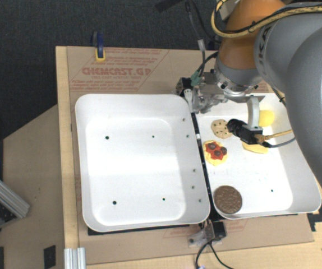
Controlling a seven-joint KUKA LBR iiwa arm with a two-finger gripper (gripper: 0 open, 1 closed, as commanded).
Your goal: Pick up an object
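End effector (201,101) is hovering over the far edge of the arm-side bin (273,172), right by the wall it shares with the other bin (122,167). Can't tell whether it's released or clenched.

Candidates are all sitting in the arm-side bin:
- cookie (220,128), closest to the end effector, near the far edge
- pizza piece (216,152), next along the shared wall
- brown disc (228,199), at the near edge
- yellow lump (266,117) and yellow wedge (255,148), further toward the arm

I'm leaning toward the cookie because it's the shortest move. It's lying flat, so I'm suggesting centring over it, descending straight down and staying clear of the wall.
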